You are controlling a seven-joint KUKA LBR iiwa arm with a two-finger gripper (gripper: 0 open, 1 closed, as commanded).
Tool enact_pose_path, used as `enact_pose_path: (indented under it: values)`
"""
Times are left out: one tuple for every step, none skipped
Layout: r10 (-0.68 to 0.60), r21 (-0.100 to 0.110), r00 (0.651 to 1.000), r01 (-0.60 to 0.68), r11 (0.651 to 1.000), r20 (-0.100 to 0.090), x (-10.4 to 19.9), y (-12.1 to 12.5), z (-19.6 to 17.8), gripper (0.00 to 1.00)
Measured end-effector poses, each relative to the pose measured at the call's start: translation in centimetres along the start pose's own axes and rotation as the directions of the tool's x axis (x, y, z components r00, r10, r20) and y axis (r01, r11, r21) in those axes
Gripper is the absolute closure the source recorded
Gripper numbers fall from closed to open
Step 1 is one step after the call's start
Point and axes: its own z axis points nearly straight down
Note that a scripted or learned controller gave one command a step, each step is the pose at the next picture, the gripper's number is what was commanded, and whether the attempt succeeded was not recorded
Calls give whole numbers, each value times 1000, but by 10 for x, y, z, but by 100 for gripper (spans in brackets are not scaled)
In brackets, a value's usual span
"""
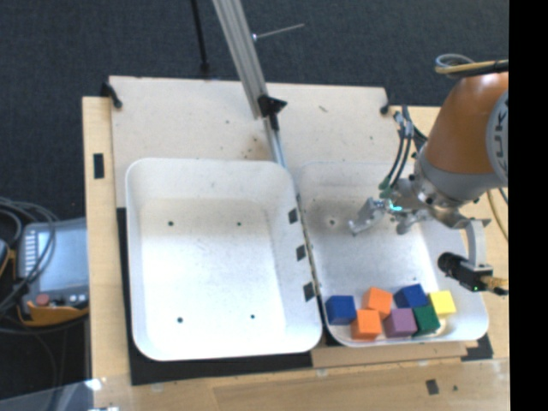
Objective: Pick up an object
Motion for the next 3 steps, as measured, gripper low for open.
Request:
enact_pose_path:
  values:
    - [2,-5,1000,-2,1000,1,0,1,-2,0]
    - [5,2,1000,-5,1000,3,2,-7,57,0]
    - [5,1,1000,-5,1000,4,0,-8,110,0]
